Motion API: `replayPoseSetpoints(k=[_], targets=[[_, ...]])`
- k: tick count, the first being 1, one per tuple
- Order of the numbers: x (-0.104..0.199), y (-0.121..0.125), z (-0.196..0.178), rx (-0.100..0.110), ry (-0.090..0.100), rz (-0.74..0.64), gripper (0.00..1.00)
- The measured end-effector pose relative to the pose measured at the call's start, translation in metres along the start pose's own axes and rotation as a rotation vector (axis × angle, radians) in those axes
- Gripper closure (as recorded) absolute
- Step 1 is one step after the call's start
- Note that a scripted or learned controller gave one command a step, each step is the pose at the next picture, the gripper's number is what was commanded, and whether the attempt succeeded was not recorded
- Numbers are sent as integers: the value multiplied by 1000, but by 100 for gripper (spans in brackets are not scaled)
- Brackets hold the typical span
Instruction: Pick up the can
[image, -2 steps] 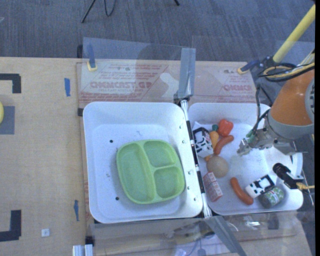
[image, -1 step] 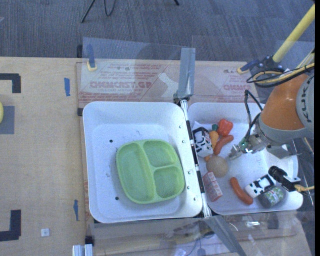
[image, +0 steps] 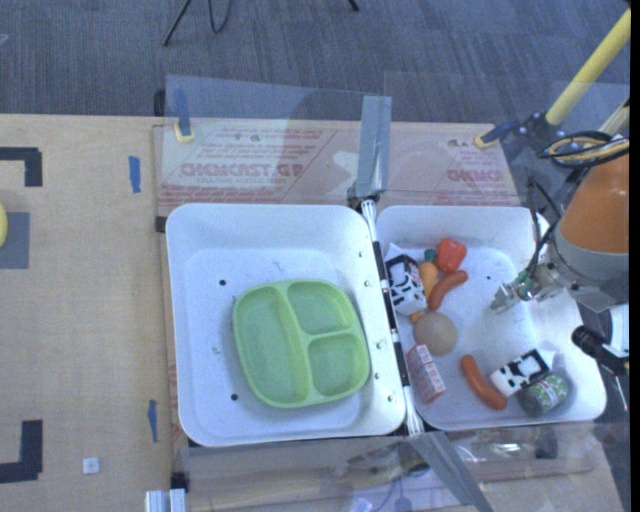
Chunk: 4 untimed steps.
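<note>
Two shallow white plastic bins sit side by side. The left bin (image: 200, 240) holds a glossy green divided plate (image: 300, 342). In the right bin (image: 500, 415), the small round can (image: 543, 394), apparently green-labelled, lies in the near right corner. The metal gripper (image: 508, 295) hovers farther back, empty, fingers slightly parted.

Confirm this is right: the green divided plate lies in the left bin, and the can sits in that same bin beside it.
One thing is wrong: the can sits in the right bin, near its front right corner, not the left one. The green divided plate does lie in the left bin, as the camera view shows.
</note>
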<state>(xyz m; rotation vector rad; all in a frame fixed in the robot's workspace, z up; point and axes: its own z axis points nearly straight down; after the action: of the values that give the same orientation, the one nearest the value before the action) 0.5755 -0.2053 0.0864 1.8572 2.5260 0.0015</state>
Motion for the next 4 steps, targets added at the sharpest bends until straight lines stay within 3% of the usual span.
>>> replayPoseSetpoints(k=[1, 2, 3, 4], targets=[[-1, 1, -11, -5, -3, 1, 100], [1, 2, -11, -4, 0, -1, 0], [-13, 39, 0, 0, 1, -151, 0], [-14, 90, 0, 2, 2, -14, 0]])
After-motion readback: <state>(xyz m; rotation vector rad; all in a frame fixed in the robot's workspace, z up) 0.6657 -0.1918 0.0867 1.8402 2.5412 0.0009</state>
